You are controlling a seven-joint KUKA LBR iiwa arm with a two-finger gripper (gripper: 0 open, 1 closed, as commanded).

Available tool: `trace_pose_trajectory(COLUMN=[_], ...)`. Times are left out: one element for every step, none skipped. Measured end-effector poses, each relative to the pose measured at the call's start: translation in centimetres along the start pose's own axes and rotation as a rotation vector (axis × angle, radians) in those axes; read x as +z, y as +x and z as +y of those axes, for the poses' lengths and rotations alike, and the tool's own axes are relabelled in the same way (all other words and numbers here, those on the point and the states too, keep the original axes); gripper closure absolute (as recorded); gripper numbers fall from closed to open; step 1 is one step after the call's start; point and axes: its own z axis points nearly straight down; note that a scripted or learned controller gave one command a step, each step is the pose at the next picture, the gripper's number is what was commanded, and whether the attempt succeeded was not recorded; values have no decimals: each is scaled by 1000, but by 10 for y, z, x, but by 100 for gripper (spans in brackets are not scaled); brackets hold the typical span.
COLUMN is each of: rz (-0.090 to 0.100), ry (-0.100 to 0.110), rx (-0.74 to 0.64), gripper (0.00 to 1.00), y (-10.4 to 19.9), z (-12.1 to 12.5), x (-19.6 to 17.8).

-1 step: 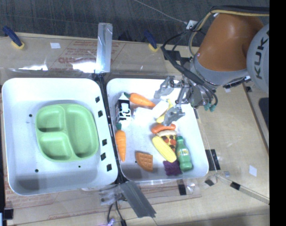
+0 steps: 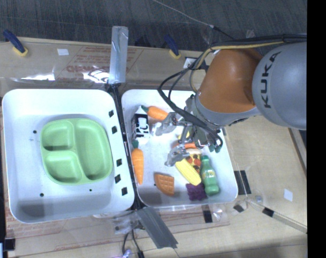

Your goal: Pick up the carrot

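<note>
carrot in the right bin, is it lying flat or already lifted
Lying flat. The carrot rests lengthwise on the right bin's floor by its left wall, apart from the gripper.

Grey arm (image 2: 278, 87), black KUKA lettering, orange band, black cables, metal fingers (image 2: 164, 126).

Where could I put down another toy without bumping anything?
The left bin has bare white floor all around the green plate, widest along its near edge. The right bin is crowded: carrot, waffle, corn, green bottle and grapes, with the gripper over them.
</note>
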Motion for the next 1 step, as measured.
trace_pose_trajectory(rz=[1], ry=[0], rx=[-20], gripper=[0], y=[34], z=[12], x=[70])
